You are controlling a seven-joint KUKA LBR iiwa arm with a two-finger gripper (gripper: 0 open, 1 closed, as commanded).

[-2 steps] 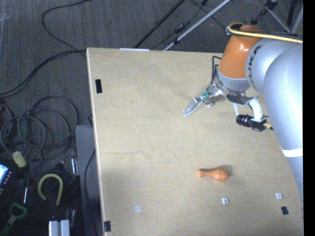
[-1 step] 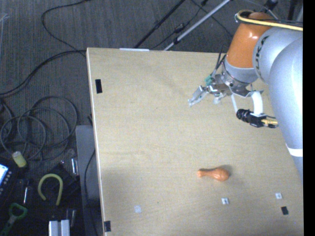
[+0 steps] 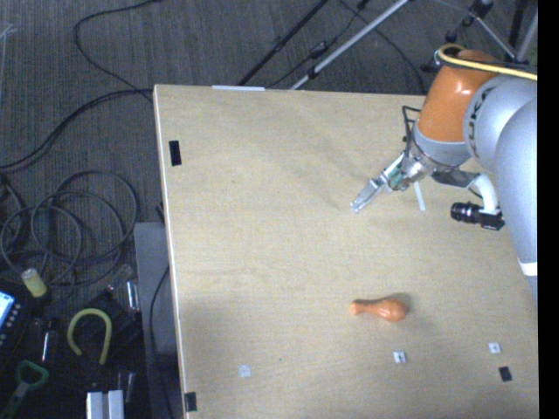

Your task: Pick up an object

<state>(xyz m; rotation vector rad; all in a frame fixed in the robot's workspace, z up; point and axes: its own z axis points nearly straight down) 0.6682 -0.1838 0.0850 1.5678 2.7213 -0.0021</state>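
Nearest the camera, on the tan bench (image 3: 262,234), lies a small orange pear-shaped toy (image 3: 381,309), flat on its side with its narrow end pointing left. Just beyond its near side sit a few small markers stuck to the bench top: a pale square (image 3: 399,356) close below the toy, and a dark one (image 3: 505,374) further right of it. Nothing touches the toy; it lies alone on the bare surface.

Beyond the toy, well apart from it, the tool (image 3: 367,197) hangs above the bench, slanted down and to the left. Its tip looks thin and glassy, and I cannot tell from here whether it is clenched or released; nothing shows in it. Behind the tool, up and to the right of the toy, come the orange band (image 3: 450,99) and the grey arm (image 3: 511,155).

Farther off, left of the bench and the toy, black cables (image 3: 65,225) coil on the dark carpet, and beyond the far edge light stand legs (image 3: 367,24) cross the floor.
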